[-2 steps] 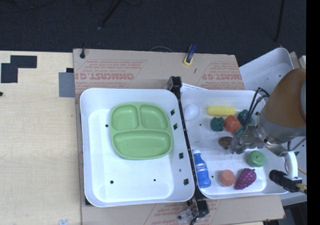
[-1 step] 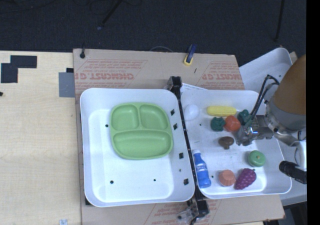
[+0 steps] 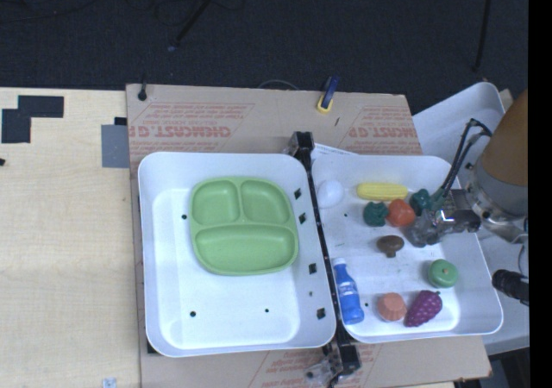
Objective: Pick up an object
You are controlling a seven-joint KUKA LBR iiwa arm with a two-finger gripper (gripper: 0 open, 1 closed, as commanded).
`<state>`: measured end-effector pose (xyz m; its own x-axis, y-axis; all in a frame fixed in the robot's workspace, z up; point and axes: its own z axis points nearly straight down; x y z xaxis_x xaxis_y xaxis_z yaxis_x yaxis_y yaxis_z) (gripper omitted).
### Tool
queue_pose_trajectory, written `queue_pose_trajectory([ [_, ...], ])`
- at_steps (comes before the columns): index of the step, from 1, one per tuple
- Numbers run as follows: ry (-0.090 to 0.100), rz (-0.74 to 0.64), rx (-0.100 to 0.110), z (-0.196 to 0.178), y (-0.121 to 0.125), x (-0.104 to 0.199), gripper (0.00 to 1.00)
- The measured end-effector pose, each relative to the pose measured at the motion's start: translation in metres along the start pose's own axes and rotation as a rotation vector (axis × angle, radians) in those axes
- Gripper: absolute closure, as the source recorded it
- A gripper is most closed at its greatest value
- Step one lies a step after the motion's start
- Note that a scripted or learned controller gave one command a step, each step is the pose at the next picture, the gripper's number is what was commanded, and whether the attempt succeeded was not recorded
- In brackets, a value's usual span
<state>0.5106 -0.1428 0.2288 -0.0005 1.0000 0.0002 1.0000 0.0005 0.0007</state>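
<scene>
Toy pieces [image 3: 400,213] lie in the right bin [image 3: 483,322]; fingers [image 3: 420,232] hang just beside them, grip state unclear.

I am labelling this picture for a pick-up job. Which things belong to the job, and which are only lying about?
Belong to the job:
grey two-finger gripper
orange round toy fruit
dark green toy vegetable
yellow toy corn
brown toy mushroom
green toy apple
purple toy grapes
blue plastic bottle

Lying about:
green divided plate
yellow and blue clamp
</scene>
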Motion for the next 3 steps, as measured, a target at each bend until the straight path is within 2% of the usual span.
queue_pose_trajectory([
  [2,0.002,-0.003,0.006,0.004,-0.032,0.109,1.0],
  [3,0.002,-0.003,0.005,0.013,-0.036,0.158,1.0],
])
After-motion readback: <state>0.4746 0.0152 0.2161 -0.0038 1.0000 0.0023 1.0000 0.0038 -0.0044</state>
